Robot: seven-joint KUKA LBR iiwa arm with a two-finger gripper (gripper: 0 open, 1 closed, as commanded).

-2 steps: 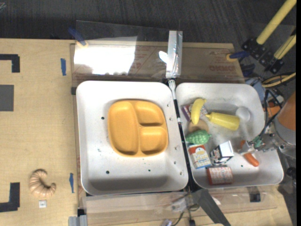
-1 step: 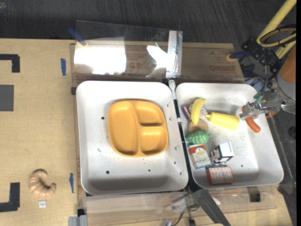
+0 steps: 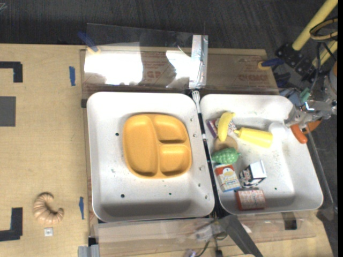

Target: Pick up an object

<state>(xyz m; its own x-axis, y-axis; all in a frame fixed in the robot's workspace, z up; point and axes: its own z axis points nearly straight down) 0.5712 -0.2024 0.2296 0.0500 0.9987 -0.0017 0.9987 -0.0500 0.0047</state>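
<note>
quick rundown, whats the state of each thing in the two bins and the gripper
yellow divided plate: upright, lying flat in the left bin
banana: lying on the other items, right bin
yellow cylinder: on its side
green round item: resting beside the small box
small box: lying flat
red can: on its side at the near wall
gripper: at the right bin's far right rim, holding nothing visible

Dark grey carpet floor [image 3: 161, 7] runs across the top, and a pale wooden tabletop [image 3: 40, 143] spreads out below it. Black corner markings [image 3: 13, 71] and strips of blue tape [image 3: 72, 75] dot the wood. Bright glare bounces off a clear plastic sheet [image 3: 142, 63] lying over brown cardboard [image 3: 236, 71].
</note>
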